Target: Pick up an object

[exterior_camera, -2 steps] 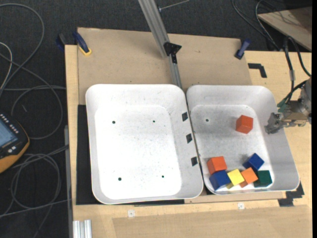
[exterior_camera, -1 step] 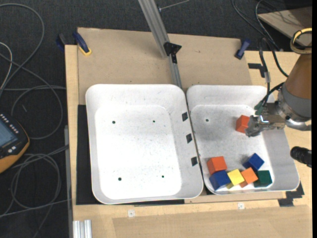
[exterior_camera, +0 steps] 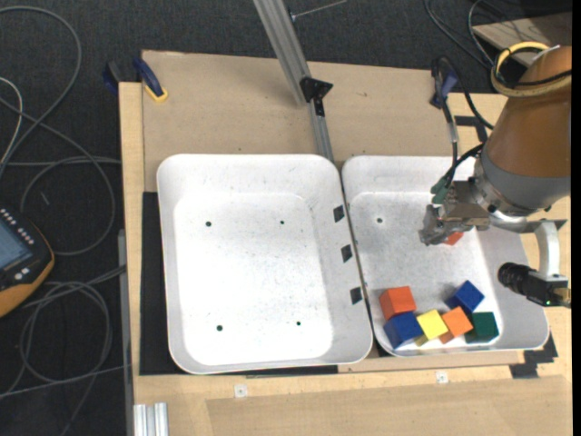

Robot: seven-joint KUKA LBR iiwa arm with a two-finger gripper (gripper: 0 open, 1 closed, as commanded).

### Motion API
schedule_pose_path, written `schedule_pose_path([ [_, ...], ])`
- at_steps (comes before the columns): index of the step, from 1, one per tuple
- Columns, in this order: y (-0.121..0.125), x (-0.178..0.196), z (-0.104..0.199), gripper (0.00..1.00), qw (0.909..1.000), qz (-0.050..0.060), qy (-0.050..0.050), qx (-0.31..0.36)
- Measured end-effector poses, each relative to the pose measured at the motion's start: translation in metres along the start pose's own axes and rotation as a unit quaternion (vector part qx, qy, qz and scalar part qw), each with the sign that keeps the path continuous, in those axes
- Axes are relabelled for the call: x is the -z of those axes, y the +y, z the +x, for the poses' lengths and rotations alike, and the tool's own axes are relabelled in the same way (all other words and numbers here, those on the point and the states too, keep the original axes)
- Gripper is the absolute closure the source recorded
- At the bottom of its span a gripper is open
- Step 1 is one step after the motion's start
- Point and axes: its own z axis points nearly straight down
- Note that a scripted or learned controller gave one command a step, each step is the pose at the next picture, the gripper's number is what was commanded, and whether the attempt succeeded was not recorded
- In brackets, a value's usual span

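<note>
Pincer, finger state impossible to tell, above right white bin; small rigid coloured blocks at near edge likely light, graspable across flat faces.

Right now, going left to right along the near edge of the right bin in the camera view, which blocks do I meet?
Orange block → blue block → yellow block → small orange block → green block. A second blue block sits behind those last two, so I leave it unplaced.
</note>
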Motion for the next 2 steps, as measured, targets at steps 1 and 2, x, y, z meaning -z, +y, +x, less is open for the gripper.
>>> schedule_pose_path([
  [1,-0.003,0.007,0.051,1.0,1.0,0.001,0.0,0.0],
  [2,-0.005,0.01,0.11,1.0,1.0,0.001,0.001,0.0],
])
